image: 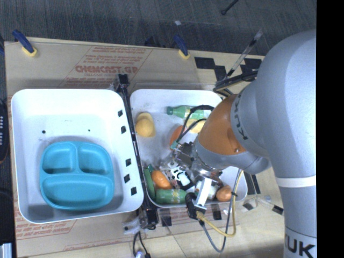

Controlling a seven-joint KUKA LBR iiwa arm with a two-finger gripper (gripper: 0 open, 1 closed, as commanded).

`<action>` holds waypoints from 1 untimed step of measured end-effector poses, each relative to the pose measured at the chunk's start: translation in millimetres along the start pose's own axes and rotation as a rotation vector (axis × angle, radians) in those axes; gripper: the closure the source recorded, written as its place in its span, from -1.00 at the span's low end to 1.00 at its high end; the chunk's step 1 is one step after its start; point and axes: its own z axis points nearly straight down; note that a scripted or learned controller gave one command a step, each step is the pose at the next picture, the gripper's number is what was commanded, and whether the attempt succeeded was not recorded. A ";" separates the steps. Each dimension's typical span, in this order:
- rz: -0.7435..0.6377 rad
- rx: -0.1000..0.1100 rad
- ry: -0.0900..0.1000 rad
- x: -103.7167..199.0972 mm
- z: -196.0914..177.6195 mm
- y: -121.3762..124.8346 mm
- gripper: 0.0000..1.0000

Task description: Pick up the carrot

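**Two bins, one carrot crowded at the front**

The carrot (pixel 160 179) is wedged against the right bin's (pixel 161 98) near-left wall, beside a green bottle (pixel 171 196). The gripper (pixel 185 179) is lowered just beside it; whether anything is clasped cannot be told.

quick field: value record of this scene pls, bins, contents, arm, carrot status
left bin: holds a blue divided tray
right bin: holds the cluttered items
carrot: orange, near the right bin's front left corner, lying on a green item
other items: yellow round fruit, green bottle near the back wall
arm: reaches in from the right, covering much of the right bin
end effector: low over the clutter just right of the carrot
carrot held: not visibly
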 end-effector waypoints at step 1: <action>-0.008 -0.010 0.003 1.9 -13.1 5.0 1.00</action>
